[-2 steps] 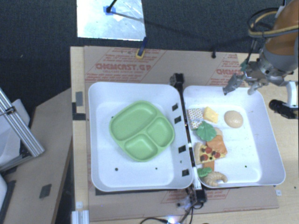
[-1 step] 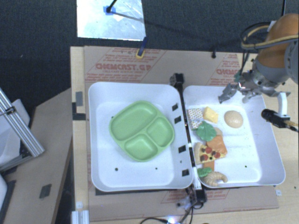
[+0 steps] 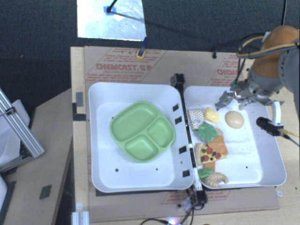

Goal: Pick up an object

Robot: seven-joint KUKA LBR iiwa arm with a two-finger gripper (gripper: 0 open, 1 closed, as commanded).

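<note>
My gripper [image 3: 236, 100] hangs over the back of the right bin [image 3: 269, 165], open, with nothing between its fingers. Just in front of it lie a beige egg-shaped toy [image 3: 234, 120] and a yellow cheese wedge [image 3: 211, 115]. Along the bin's left side lie a checkered cracker [image 3: 195, 117], a green leafy toy [image 3: 206, 131], a pizza slice [image 3: 213, 150] and a croissant [image 3: 213, 178].
The left bin [image 3: 101, 121] holds a green divided plate [image 3: 142, 131]. A black divider with clips [image 3: 185, 130] runs between the bins. The grey arm with its orange band [image 3: 276, 41] comes in from the upper right.
</note>
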